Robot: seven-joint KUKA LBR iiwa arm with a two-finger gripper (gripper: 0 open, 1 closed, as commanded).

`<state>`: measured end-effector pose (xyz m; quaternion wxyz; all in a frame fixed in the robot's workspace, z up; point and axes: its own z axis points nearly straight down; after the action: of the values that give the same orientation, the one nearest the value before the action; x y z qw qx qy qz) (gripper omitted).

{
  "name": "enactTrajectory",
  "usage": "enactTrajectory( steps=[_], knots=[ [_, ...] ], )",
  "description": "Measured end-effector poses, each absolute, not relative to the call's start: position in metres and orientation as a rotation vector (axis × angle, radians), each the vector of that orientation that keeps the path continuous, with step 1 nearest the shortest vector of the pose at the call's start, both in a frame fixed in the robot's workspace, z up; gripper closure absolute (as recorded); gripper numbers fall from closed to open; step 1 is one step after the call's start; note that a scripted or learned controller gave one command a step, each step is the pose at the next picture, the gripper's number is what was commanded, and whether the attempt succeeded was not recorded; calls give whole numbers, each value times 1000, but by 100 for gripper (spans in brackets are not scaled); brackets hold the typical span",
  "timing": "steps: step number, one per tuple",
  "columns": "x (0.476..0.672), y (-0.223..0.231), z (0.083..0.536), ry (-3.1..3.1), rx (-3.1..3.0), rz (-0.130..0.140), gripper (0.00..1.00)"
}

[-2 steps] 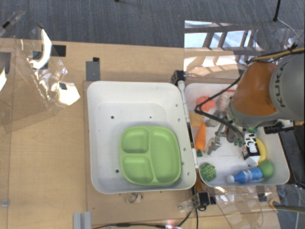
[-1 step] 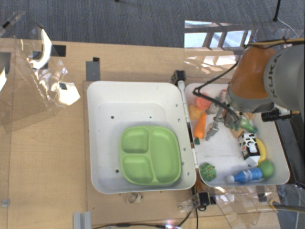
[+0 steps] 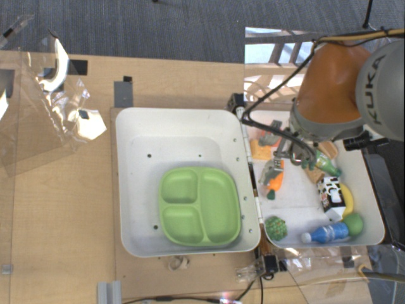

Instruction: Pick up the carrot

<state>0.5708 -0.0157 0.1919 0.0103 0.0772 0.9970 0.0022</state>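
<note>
Camera view: two white bins are seen side by side, and the carrot (image 3: 274, 181) lies in the right bin (image 3: 373, 230), close to its left wall, orange body up and green top toward the bottom of the frame. It is set a little apart from the rest of the clutter, which probably leaves room for a grasp from above. The other items are crowded along the bin's far and right sides: a blue bottle (image 3: 326, 234), a green ball (image 3: 354, 223), a banana (image 3: 347, 198), a small black-and-white carton (image 3: 330, 192) and a round green piece (image 3: 276, 228) near the front. In the left bin (image 3: 133, 170) a green divided plate (image 3: 200, 206) is laid flat, apparently as a drop place.

The arm is reached in from the right, its orange band (image 3: 329, 84) held over the far part of the right bin, wrist pointed down. The gripper (image 3: 275, 168) is placed right at the carrot's upper end. Whether the tool is apart, together or clamped on the carrot cannot be told, since the metal parts blur against it. A hold is not confirmed.
</note>
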Motion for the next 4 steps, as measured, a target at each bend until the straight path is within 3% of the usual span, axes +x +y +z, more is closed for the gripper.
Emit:
enactTrajectory(
  steps=[1, 4],
  knots=[
    [528, -23, 187, 3110, 400, 2, 0],
    [529, -23, 187, 3109, 400, 2, 0]
  ],
)
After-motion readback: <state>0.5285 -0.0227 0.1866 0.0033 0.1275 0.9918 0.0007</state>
